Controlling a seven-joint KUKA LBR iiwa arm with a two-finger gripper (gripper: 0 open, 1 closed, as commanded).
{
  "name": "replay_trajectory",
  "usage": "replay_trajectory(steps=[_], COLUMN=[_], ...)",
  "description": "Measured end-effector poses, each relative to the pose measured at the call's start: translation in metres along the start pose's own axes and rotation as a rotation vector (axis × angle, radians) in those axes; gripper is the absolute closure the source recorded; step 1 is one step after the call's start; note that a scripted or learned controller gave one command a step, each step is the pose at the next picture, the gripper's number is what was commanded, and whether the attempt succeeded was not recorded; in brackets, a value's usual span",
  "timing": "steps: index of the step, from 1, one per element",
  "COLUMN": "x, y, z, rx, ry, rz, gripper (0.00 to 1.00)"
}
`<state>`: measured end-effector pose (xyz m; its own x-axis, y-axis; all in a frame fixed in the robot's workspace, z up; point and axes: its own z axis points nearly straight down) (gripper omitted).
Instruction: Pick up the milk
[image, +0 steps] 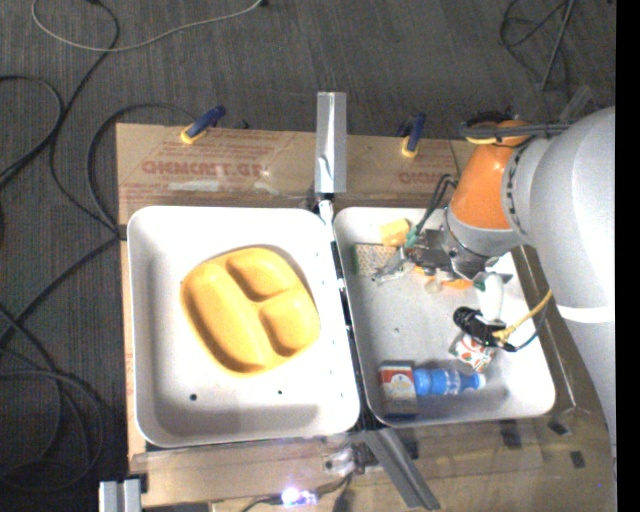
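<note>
Clock is laid over the right bin (400, 320), 12 at the far wall. Milk (397, 383): I take it to be the small red-and-white carton lying flat at 7, close to the near wall. The label is too small to read, so this is a judgement. A blue bottle (446, 381) lies on its side at 6, its end touching or just beside the milk. A small red-and-white pack (473, 353) sits at 5 and could be confused with the target. The arm (485, 200) comes in from 2. The pincer (405, 256) is low at 11, near a speckled packet (374, 261) at 10 and a yellow piece (395, 230) in the far-left corner. I cannot tell how wide the pincer is or whether it holds anything, because the wrist hides it. The pincer and milk are well apart, at opposite ends of the bin, so the pick is not yet begun on the right thing. The milk probably lies where it does through loose scatter. That leaves its broad face up, with a wall on one side and the bottle on the other. A grasp would likely have to come from above, across the free sides, turned so it does not catch the bottle. Risks are nudging the bottle or closing on the packet instead. The left bin (150, 330) on the desk (200, 165) holds a yellow tray (250, 305), which is not involved.
</note>
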<state>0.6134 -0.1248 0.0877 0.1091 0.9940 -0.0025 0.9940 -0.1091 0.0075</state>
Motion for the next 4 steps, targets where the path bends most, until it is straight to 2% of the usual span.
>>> replay_trajectory(steps=[1, 2, 3, 4], x=[0.001, 0.001, 0.029, 0.090], y=[0.000, 0.000, 0.001, 0.046], z=[-0.010, -0.010, -0.001, -0.096], rx=[0.000, 0.001, 0.002, 0.009], ry=[0.001, 0.001, -0.003, -0.003], rz=[-0.002, -0.001, -0.074, 0.196], gripper=[1.00, 0.00, 0.00, 0.00])
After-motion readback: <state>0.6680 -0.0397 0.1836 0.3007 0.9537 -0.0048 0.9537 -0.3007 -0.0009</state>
